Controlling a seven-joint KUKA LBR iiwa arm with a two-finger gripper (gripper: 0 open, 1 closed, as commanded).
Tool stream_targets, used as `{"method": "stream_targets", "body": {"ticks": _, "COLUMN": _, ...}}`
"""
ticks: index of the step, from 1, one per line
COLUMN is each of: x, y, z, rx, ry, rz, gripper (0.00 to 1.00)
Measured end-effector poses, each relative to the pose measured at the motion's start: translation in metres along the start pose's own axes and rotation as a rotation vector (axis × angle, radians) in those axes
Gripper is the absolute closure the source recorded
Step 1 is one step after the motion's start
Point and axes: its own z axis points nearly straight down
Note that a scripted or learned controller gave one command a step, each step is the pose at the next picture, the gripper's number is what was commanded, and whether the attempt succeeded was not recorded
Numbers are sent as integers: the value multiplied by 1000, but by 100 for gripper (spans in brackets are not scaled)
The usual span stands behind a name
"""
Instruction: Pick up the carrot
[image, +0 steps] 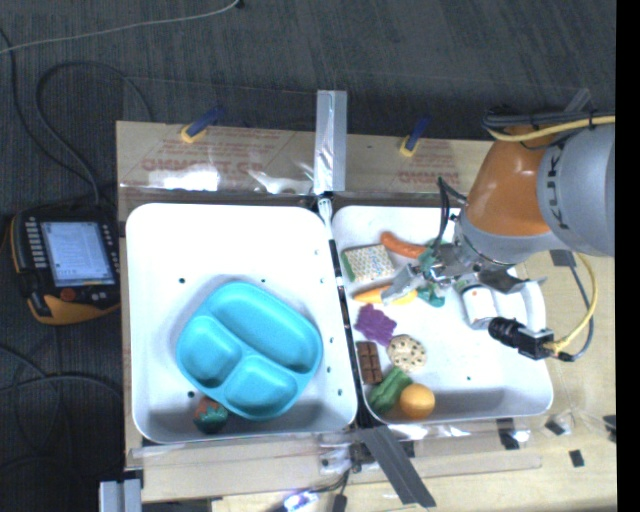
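Here the grey arm reaches in from the right over the right bin; its gripper (whether open or closed I cannot tell) hovers beside the carrot, lying near that bin's far wall.

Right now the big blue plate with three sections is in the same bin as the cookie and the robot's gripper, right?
Not quite. The camera view shows the blue plate in the left bin, alone on that side. The cookie and the gripper are in the right bin.
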Motion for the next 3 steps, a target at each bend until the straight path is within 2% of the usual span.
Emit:
{"method": "stream_targets", "body": {"ticks": 1, "x": -8, "y": 28, "z": 62, "rx": -16, "ry": -8, "rz": -182, "gripper": 0}}
{"method": "stream_targets", "body": {"ticks": 2, "x": -7, "y": 29, "z": 52, "rx": -16, "ry": -5, "rz": -181, "gripper": 100}}
{"method": "stream_targets", "body": {"ticks": 3, "x": 27, "y": -9, "z": -30, "rx": -1, "ry": -1, "rz": -94, "gripper": 100}}
